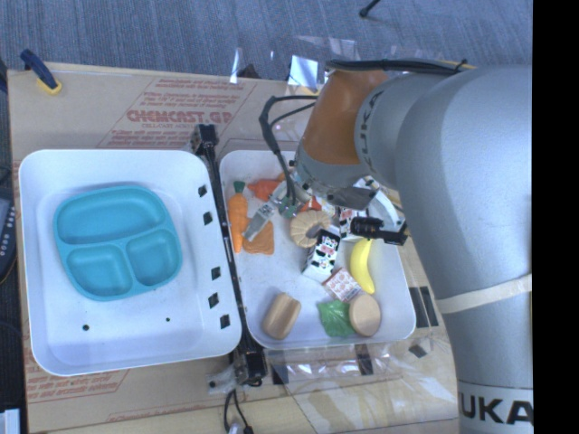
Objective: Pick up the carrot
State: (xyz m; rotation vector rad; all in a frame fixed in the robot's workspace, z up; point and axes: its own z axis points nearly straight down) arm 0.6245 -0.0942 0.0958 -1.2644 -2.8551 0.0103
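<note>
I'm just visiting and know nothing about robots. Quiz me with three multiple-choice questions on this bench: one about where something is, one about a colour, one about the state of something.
1. Where does the carrot lie?
A. in the left bin
B. in the right bin, near its left wall
C. on the cardboard

2. What colour is the divided tray in the left bin?
A. blue
B. red
C. yellow

3. How is the banana?
A. lying in the right bin
B. lifted in the air
C. on the tray

Answers: 1 B, it rests beside the divider in the right bin. 2 A, it is plainly blue. 3 A, it lies on the bin floor.
</note>
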